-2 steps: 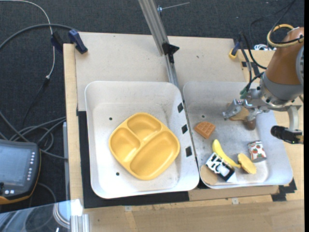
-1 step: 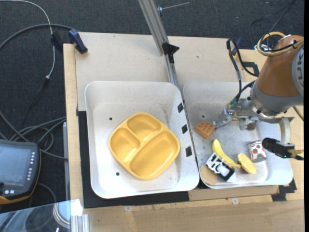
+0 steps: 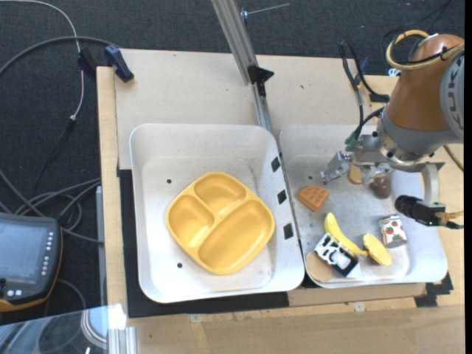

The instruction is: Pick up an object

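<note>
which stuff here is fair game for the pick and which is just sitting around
For the job:
grey arm's tool
orange waffle-shaped toy
yellow toy banana
small yellow toy piece
white carton with red print
black-and-white block

Just lying about:
yellow divided plastic plate in the left white bin
blue clamp
grey tablet-like device

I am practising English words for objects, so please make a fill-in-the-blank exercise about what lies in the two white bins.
1. The yellow divided plate lies in the ____ bin.
2. The plate has ____ compartments.
3. The waffle piece lies in the right bin, whose front half also holds a yellow ____.
4. The arm reaches over the ____ bin.

Missing words: left; three; banana; right
</note>
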Available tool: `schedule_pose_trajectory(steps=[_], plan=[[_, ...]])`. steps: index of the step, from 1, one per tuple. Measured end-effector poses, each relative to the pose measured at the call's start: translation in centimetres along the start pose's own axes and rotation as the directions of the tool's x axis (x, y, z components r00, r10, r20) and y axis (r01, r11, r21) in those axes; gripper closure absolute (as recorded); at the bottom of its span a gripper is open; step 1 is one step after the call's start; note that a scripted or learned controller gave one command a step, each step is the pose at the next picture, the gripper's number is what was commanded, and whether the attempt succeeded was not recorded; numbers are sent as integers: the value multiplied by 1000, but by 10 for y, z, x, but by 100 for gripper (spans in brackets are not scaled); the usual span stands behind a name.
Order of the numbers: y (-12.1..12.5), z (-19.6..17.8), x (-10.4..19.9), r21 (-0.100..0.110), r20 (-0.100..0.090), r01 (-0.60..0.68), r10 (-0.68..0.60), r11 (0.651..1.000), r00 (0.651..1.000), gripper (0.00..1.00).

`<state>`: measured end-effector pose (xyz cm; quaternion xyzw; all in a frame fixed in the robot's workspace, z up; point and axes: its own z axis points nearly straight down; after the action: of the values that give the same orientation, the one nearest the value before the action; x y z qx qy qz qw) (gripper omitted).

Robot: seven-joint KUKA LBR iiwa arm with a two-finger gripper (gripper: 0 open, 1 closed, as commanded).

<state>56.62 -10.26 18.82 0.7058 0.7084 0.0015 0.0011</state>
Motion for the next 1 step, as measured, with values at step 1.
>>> schedule_pose_trajectory(steps=[1], plan=[[-41,-87,-42,-5,4,-7,7,1000,1000,0]])
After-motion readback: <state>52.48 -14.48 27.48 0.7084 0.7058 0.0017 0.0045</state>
